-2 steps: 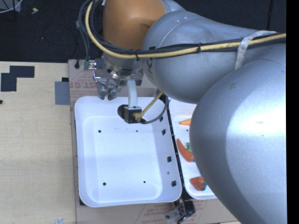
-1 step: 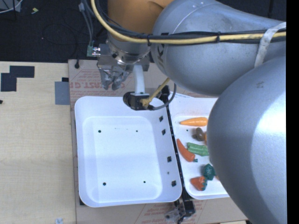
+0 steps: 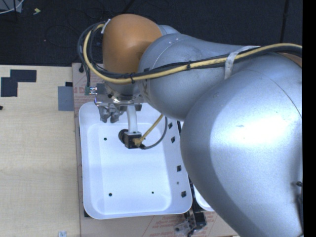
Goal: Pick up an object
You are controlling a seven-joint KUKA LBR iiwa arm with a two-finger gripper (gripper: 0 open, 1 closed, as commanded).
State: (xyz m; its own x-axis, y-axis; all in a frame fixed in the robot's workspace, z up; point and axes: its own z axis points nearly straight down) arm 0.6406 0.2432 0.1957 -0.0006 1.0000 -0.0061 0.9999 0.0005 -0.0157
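One white bin (image 3: 128, 181) sits on a pale wood worktop (image 3: 39, 157). I cannot tell if the jaws above are open.

- Arm (image 3: 237, 132): bulky, smooth, glossy silver-grey shells.
- Rounded orange band (image 3: 129, 41) above the wrist.
- Yellow cable (image 3: 197, 64) beside black ones, strapped with pale tape.
- Small grey metal gripper (image 3: 111, 116).

Bins: two, both white. The first bin (image 3: 94, 181) sits mid-frame, the second bin (image 3: 204, 205) is a sliver at lower right. Arm (image 3: 237, 132): one, carrying one gripper (image 3: 111, 113). Bench (image 3: 34, 157): one. Small dark dots (image 3: 110, 195) on first bin's floor: three counted.
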